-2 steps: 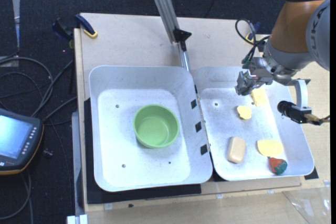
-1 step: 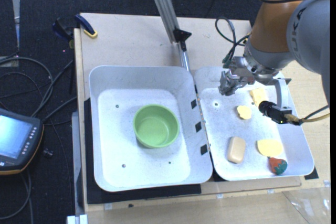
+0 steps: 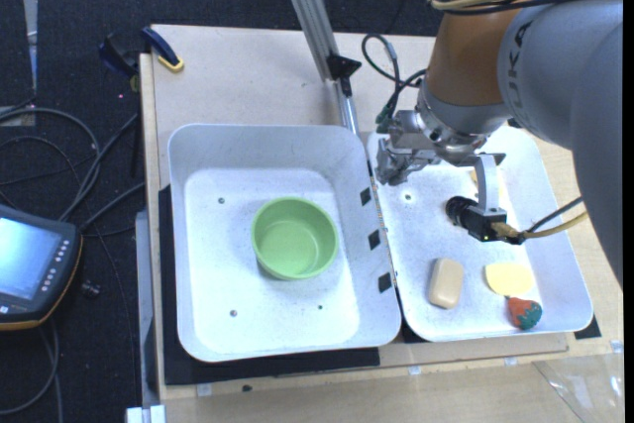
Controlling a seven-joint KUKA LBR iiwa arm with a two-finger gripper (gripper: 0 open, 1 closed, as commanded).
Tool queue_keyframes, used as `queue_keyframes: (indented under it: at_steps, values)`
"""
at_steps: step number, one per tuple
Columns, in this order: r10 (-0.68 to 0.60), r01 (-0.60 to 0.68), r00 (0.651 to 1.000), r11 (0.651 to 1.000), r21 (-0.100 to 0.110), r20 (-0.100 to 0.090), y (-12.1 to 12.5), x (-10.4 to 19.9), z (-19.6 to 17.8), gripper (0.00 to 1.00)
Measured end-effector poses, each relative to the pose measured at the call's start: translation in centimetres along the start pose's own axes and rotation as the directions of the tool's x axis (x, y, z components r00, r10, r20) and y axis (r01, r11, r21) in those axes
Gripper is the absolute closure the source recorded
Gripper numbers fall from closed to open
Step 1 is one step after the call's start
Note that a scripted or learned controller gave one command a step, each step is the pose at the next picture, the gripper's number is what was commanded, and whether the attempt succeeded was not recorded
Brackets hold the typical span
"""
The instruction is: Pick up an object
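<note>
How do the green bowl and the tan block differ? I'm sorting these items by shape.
The round green plastic bowl is hollow and open-topped; the tan rounded block is solid. The bowl looks clearly larger than the block. The bowl sits in the left white bin, the block in the right white bin. Both rest untouched.

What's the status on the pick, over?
Gripper low at right bin's left edge, nothing seen held. Beige block and yellow piece untouched. Green bowl in left bin.

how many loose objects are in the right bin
3, all at its near end: a tan block, a yellow piece right of it, and a red and teal lump near the corner. The arm may hide others.
</note>
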State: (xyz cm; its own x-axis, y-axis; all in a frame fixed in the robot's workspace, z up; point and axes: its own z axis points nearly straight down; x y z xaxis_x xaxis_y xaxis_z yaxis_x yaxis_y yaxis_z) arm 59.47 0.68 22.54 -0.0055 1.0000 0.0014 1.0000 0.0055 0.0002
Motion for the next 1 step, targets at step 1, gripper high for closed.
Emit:
queue_keyframes:
  at_steps: [1]
  values:
    - [0.001, -0.001, 1.0, 1.0, 0.0, 0.0, -1.78, 4.87, -1.15, 1.0]
